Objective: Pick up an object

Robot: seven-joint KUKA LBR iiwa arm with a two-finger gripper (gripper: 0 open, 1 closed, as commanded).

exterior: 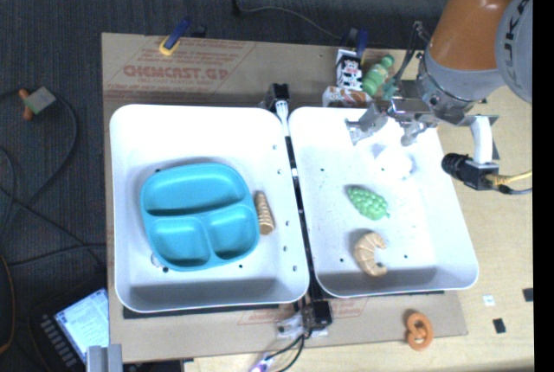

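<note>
Left bin (130,189): divided tray (199,214), bread roll (263,213) just right of it. Right bin (450,258): grape bunch (368,202) behind croissant (370,253); my gripper (389,130) hangs over its far end.

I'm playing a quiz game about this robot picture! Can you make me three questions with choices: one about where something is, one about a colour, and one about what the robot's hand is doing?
1. Where is the blue tray?
A. left bin
B. right bin
C. on the floor

2. What colour is the bumpy toy in the right bin?
A. red
B. green
C. purple

3. What is the gripper doing?
A. holding the croissant
B. holding the tray
C. holding nothing, above the right bin's far end

Answers:
1 A, it lies in the left bin.
2 B, it looks green.
3 C, the croissant lies apart, nearer the front wall.
</note>
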